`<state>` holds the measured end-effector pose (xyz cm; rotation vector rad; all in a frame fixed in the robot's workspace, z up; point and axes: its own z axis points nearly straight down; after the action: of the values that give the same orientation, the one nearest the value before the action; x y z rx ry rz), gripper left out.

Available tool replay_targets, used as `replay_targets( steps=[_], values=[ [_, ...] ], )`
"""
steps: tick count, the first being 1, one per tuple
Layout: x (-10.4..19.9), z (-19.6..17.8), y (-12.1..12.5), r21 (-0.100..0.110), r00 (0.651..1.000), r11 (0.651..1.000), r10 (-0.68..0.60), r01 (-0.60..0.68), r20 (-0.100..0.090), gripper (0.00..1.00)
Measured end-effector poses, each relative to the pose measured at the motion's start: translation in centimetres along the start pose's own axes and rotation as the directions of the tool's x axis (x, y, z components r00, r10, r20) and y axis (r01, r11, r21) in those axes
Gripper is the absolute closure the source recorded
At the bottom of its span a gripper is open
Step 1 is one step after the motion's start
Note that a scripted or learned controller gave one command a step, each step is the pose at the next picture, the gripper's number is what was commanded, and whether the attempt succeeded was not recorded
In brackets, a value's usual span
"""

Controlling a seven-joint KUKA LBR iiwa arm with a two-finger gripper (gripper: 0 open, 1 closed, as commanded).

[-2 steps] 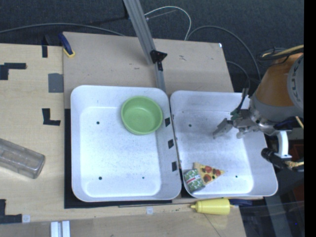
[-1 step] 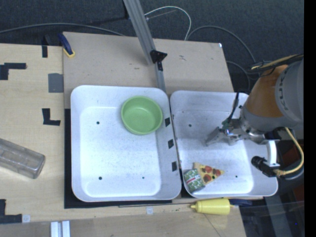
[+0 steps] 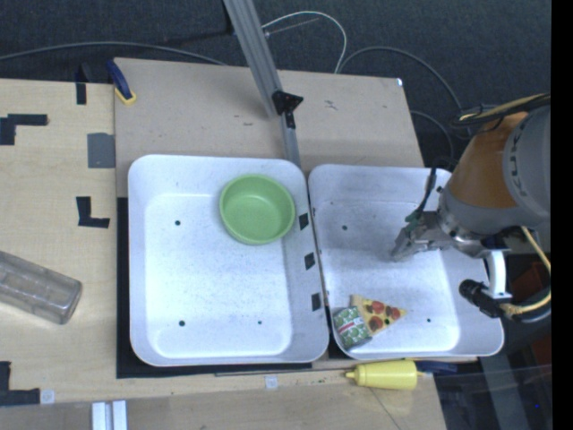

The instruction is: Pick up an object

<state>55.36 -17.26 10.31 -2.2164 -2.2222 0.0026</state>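
The gripper (image 3: pixel 400 247) hovered low in the right white bin (image 3: pixel 358 191), finger state impossible to tell; the toy pizza slice (image 3: pixel 380 313) lay free at its six o'clock, likely the target.

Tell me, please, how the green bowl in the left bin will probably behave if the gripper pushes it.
The green bowl looks like light plastic, so it would probably slide easily on the smooth left bin. It sits upright and looks wide, so tipping seems unlikely.
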Motion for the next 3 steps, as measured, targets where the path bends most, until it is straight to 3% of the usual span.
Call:
replay_targets(
  steps=[2,3],
  values=[
    [0.2,-8.7,0.7,-0.007,1.000,1.000,0.001,-0.001,0.002,1.00],
    [0.0,-15.0,1.0,-0.009,1.000,1.000,0.001,-0.001,0.003,1.00]
  ],
)
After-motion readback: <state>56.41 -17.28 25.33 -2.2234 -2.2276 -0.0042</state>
